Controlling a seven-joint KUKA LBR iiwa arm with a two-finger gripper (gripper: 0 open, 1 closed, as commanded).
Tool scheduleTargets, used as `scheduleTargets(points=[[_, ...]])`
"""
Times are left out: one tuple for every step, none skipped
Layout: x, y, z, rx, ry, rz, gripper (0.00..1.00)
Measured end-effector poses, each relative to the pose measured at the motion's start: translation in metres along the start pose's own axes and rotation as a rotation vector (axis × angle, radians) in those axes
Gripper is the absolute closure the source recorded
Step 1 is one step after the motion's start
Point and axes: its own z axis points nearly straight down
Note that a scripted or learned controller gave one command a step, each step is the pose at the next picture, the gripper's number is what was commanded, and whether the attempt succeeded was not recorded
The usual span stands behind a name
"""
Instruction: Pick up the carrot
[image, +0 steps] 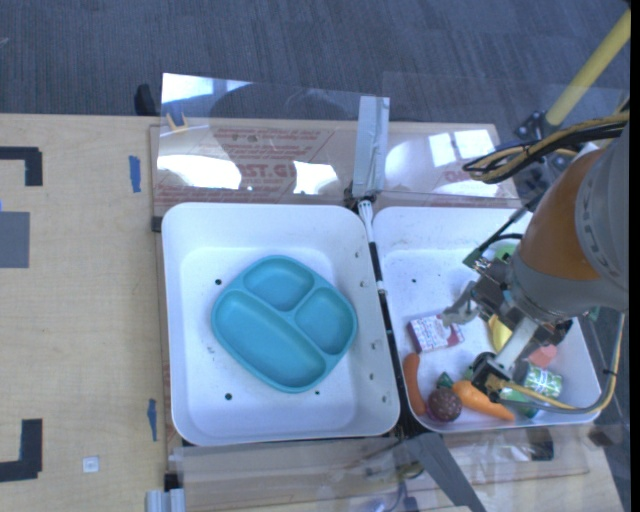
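A grey KUKA arm with an orange band reaches in from the right over the right-hand bin (425, 250) of a two-bin bench, its gripper (466, 306) hanging over the middle of the bin's floor. From this angle it cannot be told whether the gripper is open or closed, or whether it has hold of anything. The carrot (483, 401), orange and tapered, lies apart from the gripper, on the side toward the bin's near rim and slightly toward the arm, with its thin tip pointing toward the right wall. At the carrot's thick end, on the side away from the arm, sits a dark reddish-brown ball (445, 405). Further that way, against the wall that divides the two bins, lies a curved orange piece (411, 378). Just beside the gripper, toward the near rim and the dividing wall, rests a small white and pink packet (435, 333). On the arm side of the gripper are a partly hidden yellow item (497, 328), a pink-red item (545, 355) and a green can (543, 382), the can lying close to the carrot's tip. Well away from the gripper, across the dividing wall, a blue divided plate (285, 322) sits in the left-hand bin (195, 250).
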Motion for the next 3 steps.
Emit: scheduleTargets(points=[[-0.026, 0.022, 0.070, -0.023, 0.008, -0.206, 0.00], [-0.026, 0.021, 0.092, -0.012, 0.012, -0.264, 0.00], [-0.026, 0.020, 0.083, -0.009, 0.010, -0.265, 1.00]])
